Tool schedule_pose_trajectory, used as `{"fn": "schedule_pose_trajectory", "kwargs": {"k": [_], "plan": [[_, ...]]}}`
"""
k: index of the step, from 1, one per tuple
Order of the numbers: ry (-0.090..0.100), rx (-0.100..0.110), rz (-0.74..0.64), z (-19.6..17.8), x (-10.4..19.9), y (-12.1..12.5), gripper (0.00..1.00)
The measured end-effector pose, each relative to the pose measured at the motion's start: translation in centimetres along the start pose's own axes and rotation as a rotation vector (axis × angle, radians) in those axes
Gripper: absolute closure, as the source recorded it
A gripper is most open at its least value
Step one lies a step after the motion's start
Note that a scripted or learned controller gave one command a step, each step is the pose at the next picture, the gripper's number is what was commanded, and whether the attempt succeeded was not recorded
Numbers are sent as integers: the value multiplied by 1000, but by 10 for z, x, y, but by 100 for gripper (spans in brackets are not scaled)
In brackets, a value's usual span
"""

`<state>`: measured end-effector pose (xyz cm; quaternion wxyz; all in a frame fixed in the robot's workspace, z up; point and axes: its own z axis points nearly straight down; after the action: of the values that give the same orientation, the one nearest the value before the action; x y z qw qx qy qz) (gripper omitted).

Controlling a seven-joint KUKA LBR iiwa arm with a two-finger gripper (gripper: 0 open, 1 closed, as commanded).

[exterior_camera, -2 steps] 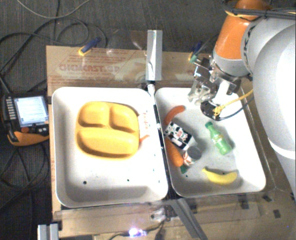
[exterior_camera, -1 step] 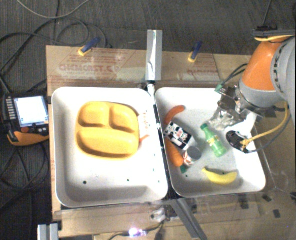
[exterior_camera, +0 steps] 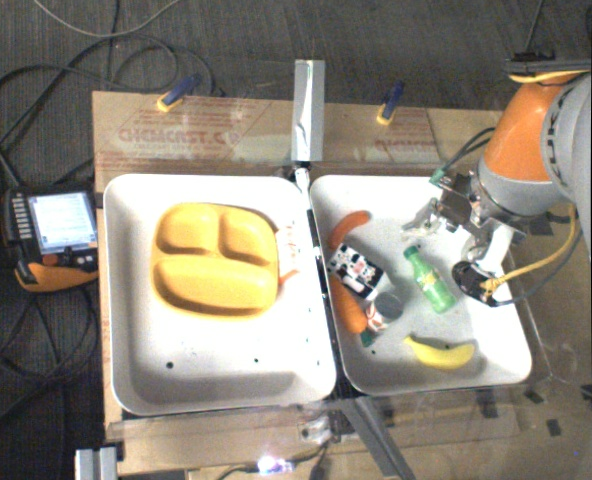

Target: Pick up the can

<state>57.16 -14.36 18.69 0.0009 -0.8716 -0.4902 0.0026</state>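
Your gripper (exterior_camera: 438,211), its opening impossible to tell, hovers near the right bin's (exterior_camera: 516,358) far edge; the can (exterior_camera: 383,311) sits crowded by carrot (exterior_camera: 348,311) and green bottle (exterior_camera: 428,279), risking a wrong grab.

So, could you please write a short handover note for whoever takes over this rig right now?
Gripper: over the upper part of the right bin, nothing seen held.
Can: lying in the right bin's lower middle, beside a carrot and a green bottle, with a banana below.
Left bin: holds a yellow tray.
Done: nothing yet.
Left: reach, grasp and lift the can.
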Motion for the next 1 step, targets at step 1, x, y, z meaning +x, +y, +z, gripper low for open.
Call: {"fn": "schedule_pose_trajectory", "kwargs": {"k": [1], "plan": [[6, -10, 328, 98, 12, -29, 0]]}}
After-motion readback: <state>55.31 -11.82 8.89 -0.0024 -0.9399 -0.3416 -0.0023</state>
